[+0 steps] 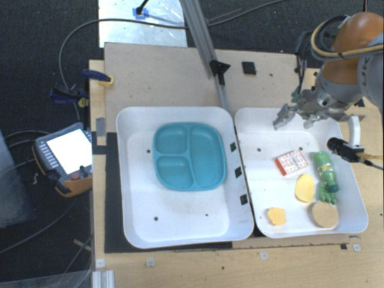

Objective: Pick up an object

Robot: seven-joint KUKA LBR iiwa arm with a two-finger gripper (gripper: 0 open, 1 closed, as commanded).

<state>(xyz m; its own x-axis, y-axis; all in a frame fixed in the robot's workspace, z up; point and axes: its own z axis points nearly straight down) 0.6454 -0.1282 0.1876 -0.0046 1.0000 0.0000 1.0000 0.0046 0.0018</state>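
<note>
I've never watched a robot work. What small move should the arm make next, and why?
Probably lower toward the red-and-white packet. The gripper hovers over the right bin's far end with nothing between its fingers, and the packet is the nearest item.

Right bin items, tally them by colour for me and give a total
Yellow: 2, a larger piece and a smaller piece
Green: 1, a bottle
Red and white: 1, a small box
Tan: 1, a round piece
Total: 5
</note>
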